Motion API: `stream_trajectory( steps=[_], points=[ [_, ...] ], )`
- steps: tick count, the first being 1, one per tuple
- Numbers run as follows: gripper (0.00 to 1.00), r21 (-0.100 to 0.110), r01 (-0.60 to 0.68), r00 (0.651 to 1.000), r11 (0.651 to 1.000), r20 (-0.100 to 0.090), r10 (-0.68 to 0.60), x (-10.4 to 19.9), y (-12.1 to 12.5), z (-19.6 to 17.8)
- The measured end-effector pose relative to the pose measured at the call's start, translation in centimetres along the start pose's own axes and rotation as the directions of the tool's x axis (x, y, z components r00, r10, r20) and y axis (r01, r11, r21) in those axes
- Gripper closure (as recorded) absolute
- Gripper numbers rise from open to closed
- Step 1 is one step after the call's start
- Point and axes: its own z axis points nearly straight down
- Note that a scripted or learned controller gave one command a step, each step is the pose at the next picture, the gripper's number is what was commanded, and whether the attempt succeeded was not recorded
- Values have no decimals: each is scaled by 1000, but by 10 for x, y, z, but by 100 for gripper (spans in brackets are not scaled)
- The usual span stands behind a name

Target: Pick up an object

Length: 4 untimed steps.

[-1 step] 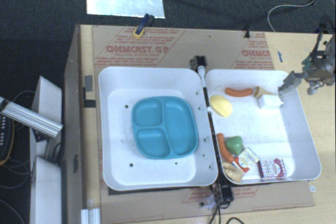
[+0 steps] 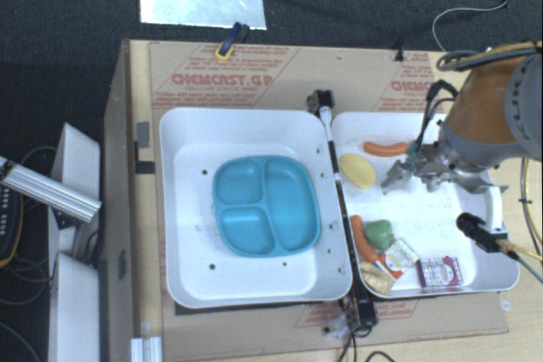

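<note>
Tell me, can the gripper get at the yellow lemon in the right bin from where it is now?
Probably yes. The gripper hovers just right of the yellow lemon, which lies uncovered with nothing between them.

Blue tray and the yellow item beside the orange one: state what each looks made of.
Blue tray: probably moulded plastic, smooth and slightly glossy, with three rounded compartments. Yellow item: seemingly a plastic toy lemon, matte, uniformly coloured; uncertain at this size. Orange item: unclear.
</note>
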Motion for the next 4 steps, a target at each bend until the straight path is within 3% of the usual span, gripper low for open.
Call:
stream_trajectory(
  steps=[1,2,4],
  points=[
    [0,-9,0,1000,1000,1,0,-19,69,43],
    [0,22,-7,1000,1000,0,7,20,100,54],
    [0,19,-7,1000,1000,1,7,13,100,55]
  ],
)
